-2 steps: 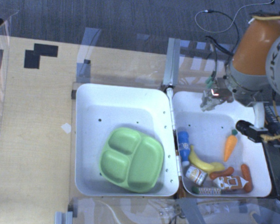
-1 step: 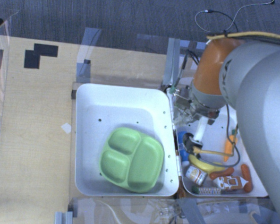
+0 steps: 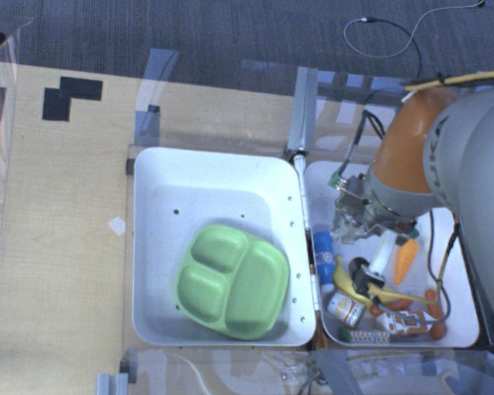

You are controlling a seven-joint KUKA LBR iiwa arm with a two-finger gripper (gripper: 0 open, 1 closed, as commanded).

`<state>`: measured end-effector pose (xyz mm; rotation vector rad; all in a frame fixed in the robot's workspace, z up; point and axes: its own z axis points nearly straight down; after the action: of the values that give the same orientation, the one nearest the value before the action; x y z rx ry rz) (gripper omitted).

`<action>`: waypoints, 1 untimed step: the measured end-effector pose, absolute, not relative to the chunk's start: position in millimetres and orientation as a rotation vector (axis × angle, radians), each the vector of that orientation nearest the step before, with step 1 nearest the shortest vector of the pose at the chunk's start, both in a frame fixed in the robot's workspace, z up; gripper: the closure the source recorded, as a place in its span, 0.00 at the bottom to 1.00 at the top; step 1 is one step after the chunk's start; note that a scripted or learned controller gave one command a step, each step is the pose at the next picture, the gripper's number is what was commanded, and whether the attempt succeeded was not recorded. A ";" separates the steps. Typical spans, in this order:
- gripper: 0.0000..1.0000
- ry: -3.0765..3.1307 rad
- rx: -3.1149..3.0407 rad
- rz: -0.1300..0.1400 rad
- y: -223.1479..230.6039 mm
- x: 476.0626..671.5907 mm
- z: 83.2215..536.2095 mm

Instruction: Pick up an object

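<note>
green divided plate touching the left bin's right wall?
Apart. The camera view shows the green three-compartment plastic plate lying on the left white bin's floor, with a strip of white floor showing between its right edge and the right wall.

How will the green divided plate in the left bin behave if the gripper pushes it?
The green three-compartment plastic plate looks rigid and light, so it would probably slide rather than bend. It lies flat and wide in the left white bin, so tipping or rolling seems unlikely.

Bulky grey arm (image 3: 483, 157) with an orange band (image 3: 405, 144); black cables looping beside its metal wrist.
</note>
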<state>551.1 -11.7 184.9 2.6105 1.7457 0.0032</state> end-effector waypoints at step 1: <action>1.00 1.205 2.901 0.001 75.5 563.4 185.3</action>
<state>563.4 75.5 185.3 2.9012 1.2053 0.0013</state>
